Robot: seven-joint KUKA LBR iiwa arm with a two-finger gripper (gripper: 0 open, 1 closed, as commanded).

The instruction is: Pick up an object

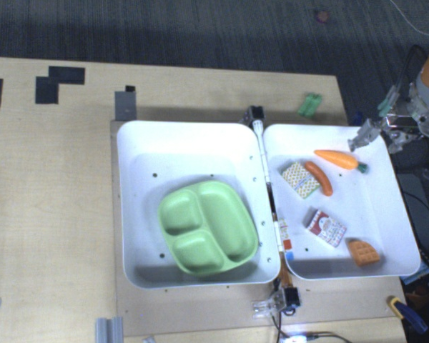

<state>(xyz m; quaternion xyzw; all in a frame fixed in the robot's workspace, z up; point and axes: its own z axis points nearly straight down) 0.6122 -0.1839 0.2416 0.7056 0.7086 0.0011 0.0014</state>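
The right bin (397, 206) holds an orange carrot (337, 160) at its far side. Beside the carrot lie a reddish sausage (319, 177) and a checkered packet (299, 179). Nearer the front are a red and white carton (326, 228) and a brown bread piece (363, 252). My gripper (379, 139) hangs over the bin's far right corner, just right of the carrot's green tip. It is open, its fingers spread apart with nothing between them.
The left bin (139, 191) holds a green divided plate (209, 226). A small green item (309, 105) lies on the bench behind the right bin. Black clips sit on the wall between the bins. Dark floor lies beyond the bench.
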